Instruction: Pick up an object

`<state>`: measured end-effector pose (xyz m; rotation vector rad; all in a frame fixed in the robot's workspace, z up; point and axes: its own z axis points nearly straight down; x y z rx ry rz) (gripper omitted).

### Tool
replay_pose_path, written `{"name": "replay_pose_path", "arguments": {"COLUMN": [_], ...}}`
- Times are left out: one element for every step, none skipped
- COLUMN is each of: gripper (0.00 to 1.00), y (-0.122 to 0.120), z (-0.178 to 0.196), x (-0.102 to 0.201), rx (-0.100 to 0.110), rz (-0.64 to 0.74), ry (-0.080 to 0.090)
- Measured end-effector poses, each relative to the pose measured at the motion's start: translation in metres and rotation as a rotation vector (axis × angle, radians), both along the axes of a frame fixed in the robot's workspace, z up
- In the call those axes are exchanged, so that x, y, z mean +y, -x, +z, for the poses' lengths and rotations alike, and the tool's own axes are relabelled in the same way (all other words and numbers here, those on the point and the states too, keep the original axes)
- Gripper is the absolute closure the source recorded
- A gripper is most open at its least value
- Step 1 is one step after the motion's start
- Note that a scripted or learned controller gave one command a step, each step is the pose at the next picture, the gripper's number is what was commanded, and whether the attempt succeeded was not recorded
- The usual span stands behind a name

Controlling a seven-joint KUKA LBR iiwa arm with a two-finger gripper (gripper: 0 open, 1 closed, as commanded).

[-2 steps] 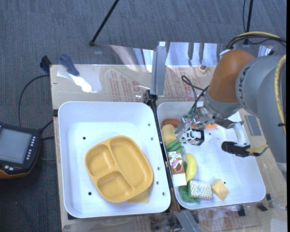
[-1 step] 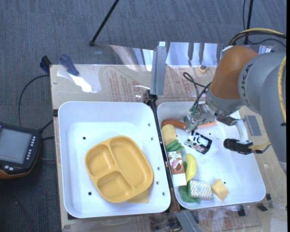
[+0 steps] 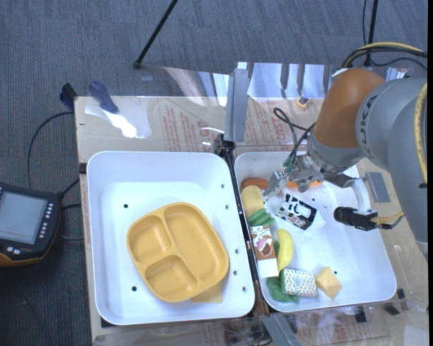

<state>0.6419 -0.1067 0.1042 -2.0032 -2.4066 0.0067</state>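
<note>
Nearest me, a wrapped block (image 3: 299, 282) and yellow wedge (image 3: 329, 282) lie in the right bin (image 3: 379, 265), a banana (image 3: 284, 248) just beyond. Farther back my tool (image 3: 289, 181) hangs over the black-and-white carton (image 3: 298, 213); whether it is clenched I cannot tell. I judge this the approach step; next comes a straight descent onto the carton.

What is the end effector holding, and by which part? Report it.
It cannot be told. The end effector hangs over the right bin just above the black-and-white carton, and the view shows no item between its tips.
</note>
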Motion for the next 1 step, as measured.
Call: {"name": "replay_pose_path", "arguments": {"gripper": [0.00], "y": [0.0572], "z": [-0.0177], "x": [-0.0057], "rx": [-0.006], "rz": [0.029], "ry": [0.002]}}
